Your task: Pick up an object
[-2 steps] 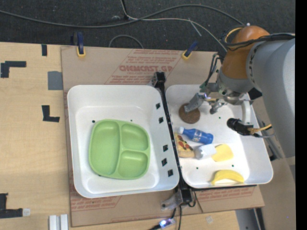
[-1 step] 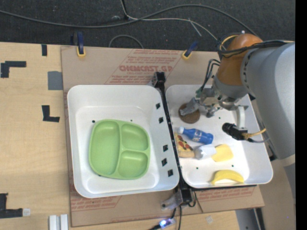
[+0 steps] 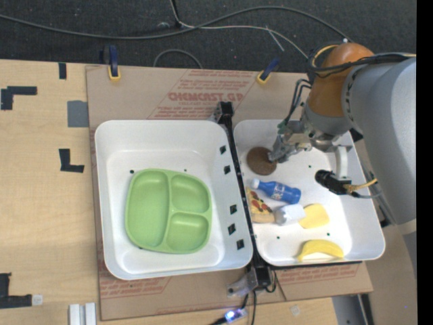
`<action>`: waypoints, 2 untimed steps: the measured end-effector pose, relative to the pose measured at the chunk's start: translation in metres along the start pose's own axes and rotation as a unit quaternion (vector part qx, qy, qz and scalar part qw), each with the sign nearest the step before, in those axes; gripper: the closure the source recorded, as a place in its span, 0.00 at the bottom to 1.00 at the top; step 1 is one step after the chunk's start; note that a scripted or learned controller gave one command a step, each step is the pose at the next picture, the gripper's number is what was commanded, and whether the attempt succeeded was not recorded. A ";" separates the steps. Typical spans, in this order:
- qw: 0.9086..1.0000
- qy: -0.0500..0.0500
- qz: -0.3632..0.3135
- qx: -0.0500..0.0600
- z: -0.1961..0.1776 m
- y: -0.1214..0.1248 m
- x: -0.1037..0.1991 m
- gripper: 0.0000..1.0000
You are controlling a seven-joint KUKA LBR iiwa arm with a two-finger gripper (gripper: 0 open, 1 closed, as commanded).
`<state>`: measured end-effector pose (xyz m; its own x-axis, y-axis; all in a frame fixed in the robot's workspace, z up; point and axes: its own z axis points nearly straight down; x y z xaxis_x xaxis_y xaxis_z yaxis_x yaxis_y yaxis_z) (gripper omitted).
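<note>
Grey arm [image 3: 389, 114], orange wrist band [image 3: 335, 80], black cables.

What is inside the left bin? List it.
The left bin holds one green divided tray, lying flat with bare compartments. Whatever is under the tray is covered.

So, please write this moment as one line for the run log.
arm: over right bin | gripper: low, at brown disc | grasp: not confirmed | nearby: blue bottle, banana | left bin: green tray
</note>
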<state>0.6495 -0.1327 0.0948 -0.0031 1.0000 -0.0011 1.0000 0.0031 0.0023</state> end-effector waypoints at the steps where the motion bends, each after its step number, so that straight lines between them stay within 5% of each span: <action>1: 1.000 0.001 0.001 0.003 -0.039 -0.001 0.003 1.00; 2: 1.000 0.001 0.001 0.002 -0.099 -0.001 0.003 1.00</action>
<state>0.6483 -0.1300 0.1935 -0.0014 1.0000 0.0001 1.0000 0.0014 -0.0016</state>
